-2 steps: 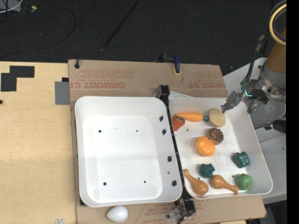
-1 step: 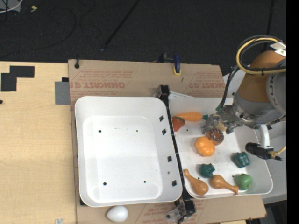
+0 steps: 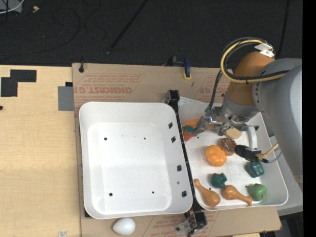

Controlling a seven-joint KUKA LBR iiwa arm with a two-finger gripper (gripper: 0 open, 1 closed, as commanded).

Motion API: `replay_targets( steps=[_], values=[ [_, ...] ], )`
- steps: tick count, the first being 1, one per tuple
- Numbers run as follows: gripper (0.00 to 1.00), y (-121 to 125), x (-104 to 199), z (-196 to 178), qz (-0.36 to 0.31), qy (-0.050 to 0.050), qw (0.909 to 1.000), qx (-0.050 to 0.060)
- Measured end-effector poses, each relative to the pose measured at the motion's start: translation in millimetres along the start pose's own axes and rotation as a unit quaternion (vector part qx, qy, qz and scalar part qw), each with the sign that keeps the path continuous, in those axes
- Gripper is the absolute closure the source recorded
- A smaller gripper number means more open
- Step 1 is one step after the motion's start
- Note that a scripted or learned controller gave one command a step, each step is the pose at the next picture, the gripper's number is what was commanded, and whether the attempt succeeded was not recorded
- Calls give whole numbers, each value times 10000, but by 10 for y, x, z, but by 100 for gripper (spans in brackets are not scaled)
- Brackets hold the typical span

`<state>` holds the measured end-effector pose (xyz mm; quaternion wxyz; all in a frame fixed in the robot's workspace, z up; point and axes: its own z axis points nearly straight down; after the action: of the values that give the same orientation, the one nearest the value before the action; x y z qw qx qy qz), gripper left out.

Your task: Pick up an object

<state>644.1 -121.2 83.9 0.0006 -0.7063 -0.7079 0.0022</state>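
My gripper [image 3: 204,124] hangs low over the upper left part of the right bin [image 3: 276,201], reaching in from the right. Just left of it lies an orange-red object [image 3: 189,130], touching or nearly touching the gripper; I cannot tell which. Below the gripper sit an orange pepper-like object [image 3: 216,155] and a brown round object [image 3: 227,144]. A pale round piece [image 3: 234,133] lies under the wrist. Nothing shows as lifted.
The right bin also holds two teal objects [image 3: 218,179] [image 3: 255,169], a green object [image 3: 257,191] and two tan drumstick shapes [image 3: 207,193] [image 3: 236,194]. The left bin [image 3: 85,132] adjoins along a black divider [image 3: 180,147]. A white egg [image 3: 123,226] lies outside, in front.
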Motion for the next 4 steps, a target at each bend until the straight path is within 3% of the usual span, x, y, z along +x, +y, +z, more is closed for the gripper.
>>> replay_targets(
  steps=[1, 2, 3, 4],
  values=[
    [0, -11, 399, -8, -3, 25, 10000, 20],
    [0, -13, 399, -7, 7, 19, 10000, 21],
    [0, -469, 102, -11, 30, 16, 10000, 27],
    [100, -449, 110, -93, 29, 25, 10000, 33]
  ],
)
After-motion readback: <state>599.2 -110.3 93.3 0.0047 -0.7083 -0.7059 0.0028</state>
